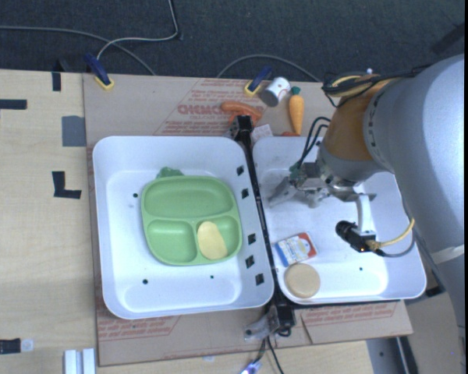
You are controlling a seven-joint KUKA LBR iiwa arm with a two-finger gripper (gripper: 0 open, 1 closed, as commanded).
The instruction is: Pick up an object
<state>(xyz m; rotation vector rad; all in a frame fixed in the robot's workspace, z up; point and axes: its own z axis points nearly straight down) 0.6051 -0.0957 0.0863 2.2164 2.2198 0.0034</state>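
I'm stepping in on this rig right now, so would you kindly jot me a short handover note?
Gripper: over the right bin, near its left wall; nothing visibly held.
Right bin: small packet and tan round disc at its near-left corner.
Left bin: green divided plate carrying a yellow piece.
Done: nothing picked yet.
Left: grasp an object; the packet looks nearest.

Right bin (405,283): a small red-and-white packet (296,248) lies flat near its front left corner; a round tan disc (303,280) lies just in front of the packet.
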